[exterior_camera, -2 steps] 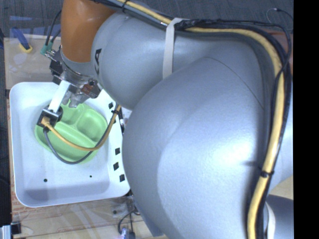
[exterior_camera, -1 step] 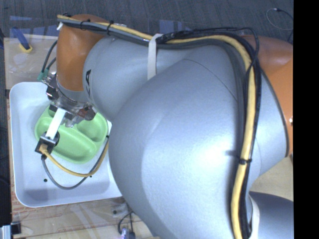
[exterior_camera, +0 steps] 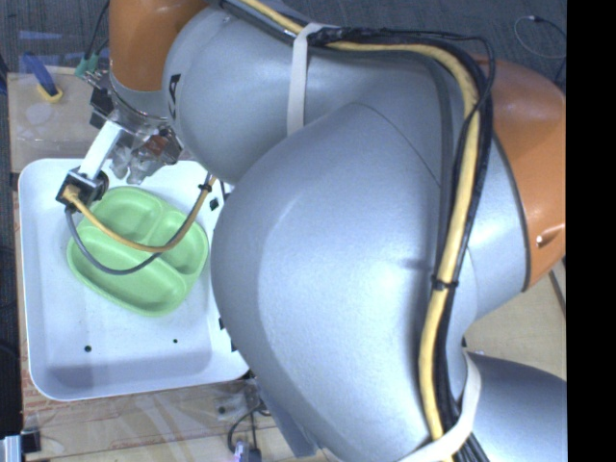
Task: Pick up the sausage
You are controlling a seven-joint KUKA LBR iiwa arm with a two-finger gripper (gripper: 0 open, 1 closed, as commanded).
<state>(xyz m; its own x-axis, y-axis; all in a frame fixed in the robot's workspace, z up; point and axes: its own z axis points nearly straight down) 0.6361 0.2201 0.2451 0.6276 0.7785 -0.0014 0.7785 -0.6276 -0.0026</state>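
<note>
- The grey arm (exterior_camera: 385, 258) bulks across most of the frame, from the right edge over to the middle, with a yellow cable (exterior_camera: 452, 210) and a dark one running along its curved shell.
- An orange band (exterior_camera: 144, 22) sits at the upper left of the frame, just above the wrist.
- Below that band the pincer (exterior_camera: 135, 157) hangs at the upper edge of the white bin (exterior_camera: 58, 354), which lies in the left half of the frame; from where I stand it's a tangle of metal and small parts, and I cannot tell how it is set.
- A small black-and-yellow block (exterior_camera: 79, 189) sticks out at the left of the wrist, and a yellow cable loop (exterior_camera: 135, 243) droops from it across the bin.
- A light green divided dish (exterior_camera: 140, 253) lies in the upper part of that bin, tilted a little, its hollows looking bare as far as I can see.
- The sausage I cannot pick out anywhere; possibly it lies under the arm, but the view won't say.
- The bin's lower floor shows two small dark specks (exterior_camera: 89, 347).
- The wooden desk (exterior_camera: 125, 422) shows along the lower left, and a blue-and-yellow tool (exterior_camera: 40, 77) lies at the far upper left.
</note>
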